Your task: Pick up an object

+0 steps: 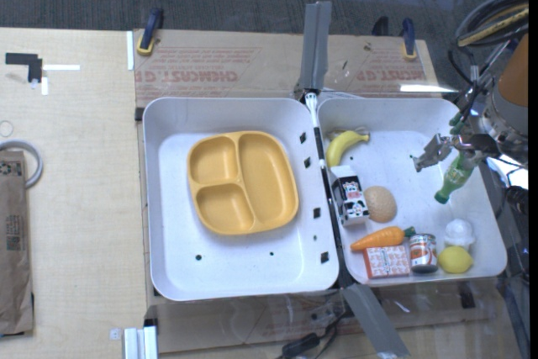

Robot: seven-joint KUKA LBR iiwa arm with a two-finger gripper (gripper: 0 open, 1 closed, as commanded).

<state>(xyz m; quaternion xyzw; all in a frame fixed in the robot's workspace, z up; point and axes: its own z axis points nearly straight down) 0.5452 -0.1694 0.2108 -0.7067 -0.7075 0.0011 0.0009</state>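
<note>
My gripper (444,152) hangs over the right bin (395,124), near its right wall. A green bottle (455,176) lies tilted right under it, its upper end meeting the gripper and its cap pointing down-left. I cannot make out whether the bottle is gripped or only lies beneath. Other items in this bin are a banana (343,145), a small black-and-white carton (350,199), a tan ball (380,203), a carrot (380,238), a red-and-white box (387,262), a small jar (423,253), a lemon (456,259) and a white object (459,232).
The left bin (160,206) holds a yellow divided plate (242,181). A grey divider post (315,46) stands between the bins at the back. Cables (492,21) hang at the right behind the arm. A brown paper bag (13,240) lies on the bench at far left.
</note>
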